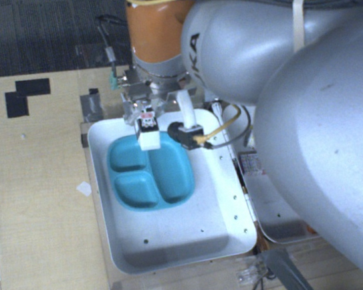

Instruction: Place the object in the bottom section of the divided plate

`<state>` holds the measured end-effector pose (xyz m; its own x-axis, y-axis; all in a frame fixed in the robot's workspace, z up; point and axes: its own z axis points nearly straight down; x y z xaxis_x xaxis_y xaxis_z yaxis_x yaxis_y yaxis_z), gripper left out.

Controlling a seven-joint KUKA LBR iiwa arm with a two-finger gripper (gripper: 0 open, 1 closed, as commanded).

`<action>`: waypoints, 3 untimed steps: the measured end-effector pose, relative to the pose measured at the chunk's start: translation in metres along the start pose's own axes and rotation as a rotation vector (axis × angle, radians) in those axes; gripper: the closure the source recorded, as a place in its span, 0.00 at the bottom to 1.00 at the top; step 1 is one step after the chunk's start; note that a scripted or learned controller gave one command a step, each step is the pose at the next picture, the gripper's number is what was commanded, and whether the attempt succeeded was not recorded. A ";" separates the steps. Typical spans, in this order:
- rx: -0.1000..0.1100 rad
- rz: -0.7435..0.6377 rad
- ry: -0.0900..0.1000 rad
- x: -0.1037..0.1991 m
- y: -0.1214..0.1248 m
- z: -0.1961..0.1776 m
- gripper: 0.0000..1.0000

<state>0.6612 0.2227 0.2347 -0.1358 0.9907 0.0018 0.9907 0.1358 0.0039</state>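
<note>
End effector (pixel 146 122): grip state hidden, cannot tell
Divided plate (pixel 152 172): directly below, blue, rigid
Object: unidentifiable; handling cannot be judged from here

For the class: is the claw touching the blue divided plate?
Cannot tell. In the camera view the claw overlaps the plate's top edge, hiding any gap.

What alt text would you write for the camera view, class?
A grey arm's gripper hangs over the top edge of a blue divided plate lying in the left white bin. The arm covers most of the right bin.
</note>
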 end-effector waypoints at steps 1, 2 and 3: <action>0.000 -0.097 -0.001 0.000 -0.030 -0.031 1.00; 0.003 -0.028 -0.001 -0.055 -0.021 0.077 1.00; 0.000 -0.028 0.000 -0.054 -0.020 0.075 0.00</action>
<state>0.6485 0.1663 0.1593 -0.1638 0.9865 0.0014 0.9865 0.1638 0.0039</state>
